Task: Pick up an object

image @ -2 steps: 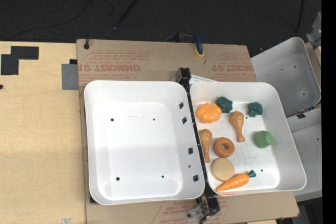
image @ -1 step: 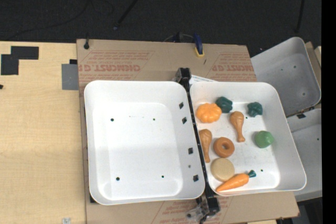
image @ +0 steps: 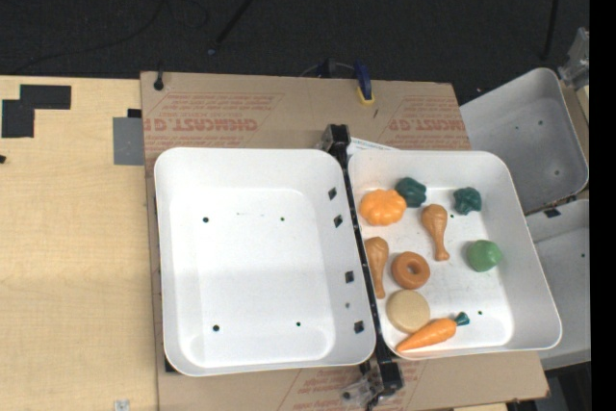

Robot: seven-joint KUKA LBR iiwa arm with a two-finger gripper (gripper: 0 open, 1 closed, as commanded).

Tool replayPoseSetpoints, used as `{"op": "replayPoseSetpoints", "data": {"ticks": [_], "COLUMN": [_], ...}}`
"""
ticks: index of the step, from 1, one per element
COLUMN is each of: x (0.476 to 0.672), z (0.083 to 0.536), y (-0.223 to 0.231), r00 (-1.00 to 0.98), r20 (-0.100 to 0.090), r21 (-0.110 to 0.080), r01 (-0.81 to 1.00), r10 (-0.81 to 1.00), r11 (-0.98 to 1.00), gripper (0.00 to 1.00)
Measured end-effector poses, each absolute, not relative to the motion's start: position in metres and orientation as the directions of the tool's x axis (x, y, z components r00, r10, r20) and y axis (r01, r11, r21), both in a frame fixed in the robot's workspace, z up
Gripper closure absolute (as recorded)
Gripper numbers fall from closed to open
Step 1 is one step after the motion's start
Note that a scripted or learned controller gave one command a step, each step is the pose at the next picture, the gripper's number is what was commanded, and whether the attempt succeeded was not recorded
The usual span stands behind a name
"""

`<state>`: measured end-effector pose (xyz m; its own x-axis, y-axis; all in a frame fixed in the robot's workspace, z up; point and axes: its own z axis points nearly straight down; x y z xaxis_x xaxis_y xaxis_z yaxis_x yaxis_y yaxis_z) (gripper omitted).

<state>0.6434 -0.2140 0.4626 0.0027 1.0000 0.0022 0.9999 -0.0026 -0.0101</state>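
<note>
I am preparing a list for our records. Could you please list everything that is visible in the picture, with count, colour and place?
white bins: 2, white, side by side on the bench
pumpkin: 1, orange, right bin, upper left
dark green pieces: 2, dark green, right bin, top
drumsticks: 2, tan, right bin, middle and left edge
green ball: 1, green, right bin, right side
doughnut: 1, brown, right bin, centre
round bun: 1, beige, right bin, lower left
carrot: 1, orange, right bin, bottom
cardboard sheet: 1, brown, under the bins
</note>
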Motion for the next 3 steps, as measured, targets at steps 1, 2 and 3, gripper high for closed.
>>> {"op": "replayPoseSetpoints", "data": {"ticks": [1,2,3], "x": [0.645,0.643,0.644], "z": [0.542,0.463,0.543], "y": [-0.211,-0.214,-0.211], "r00": [-0.005,0.003,-0.005], "r20": [-0.002,0.002,-0.002], "r21": [0.004,-0.01,0.005], "r01": [1.0,1.0,1.0], "r10": [1.0,1.0,1.0], "r11": [0.005,-0.003,0.005], "gripper": [1.0,1.0,1.0]}}
